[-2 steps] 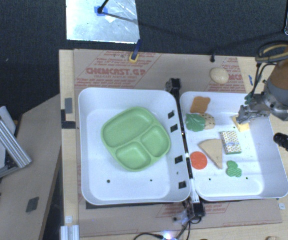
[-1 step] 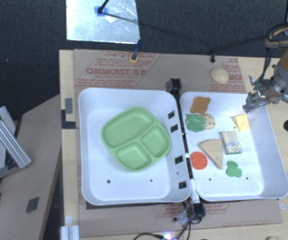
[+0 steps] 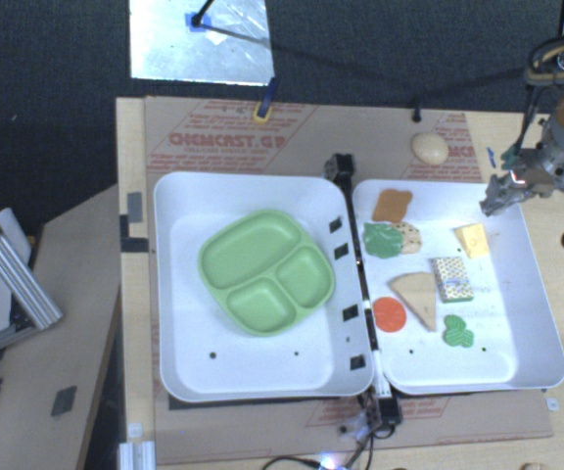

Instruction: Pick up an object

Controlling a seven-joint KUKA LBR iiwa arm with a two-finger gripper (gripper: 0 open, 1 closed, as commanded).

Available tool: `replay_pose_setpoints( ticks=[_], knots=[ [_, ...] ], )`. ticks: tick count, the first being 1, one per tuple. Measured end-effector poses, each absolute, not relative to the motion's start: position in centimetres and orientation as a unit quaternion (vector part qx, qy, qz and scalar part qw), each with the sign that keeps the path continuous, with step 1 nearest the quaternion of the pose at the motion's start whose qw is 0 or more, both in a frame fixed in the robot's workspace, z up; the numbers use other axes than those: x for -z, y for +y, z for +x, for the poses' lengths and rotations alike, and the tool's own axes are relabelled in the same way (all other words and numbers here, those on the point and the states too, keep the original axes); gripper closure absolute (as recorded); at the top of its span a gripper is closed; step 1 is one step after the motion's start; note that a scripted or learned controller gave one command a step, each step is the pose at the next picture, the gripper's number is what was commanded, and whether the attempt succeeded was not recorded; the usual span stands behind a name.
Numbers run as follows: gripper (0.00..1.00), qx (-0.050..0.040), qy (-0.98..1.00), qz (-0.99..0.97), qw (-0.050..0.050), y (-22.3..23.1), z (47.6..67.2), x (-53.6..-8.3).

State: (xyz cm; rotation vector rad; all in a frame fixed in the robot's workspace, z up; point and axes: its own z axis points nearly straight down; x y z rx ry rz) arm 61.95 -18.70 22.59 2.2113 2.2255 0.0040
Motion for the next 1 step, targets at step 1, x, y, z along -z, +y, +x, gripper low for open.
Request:
replay_pose_setpoints(
  ticks=[1],
  knots=[
    [1.00,-0.0007,0.711,0.704,-0.001,-13.15,59.85,-21.93]
  ],
)
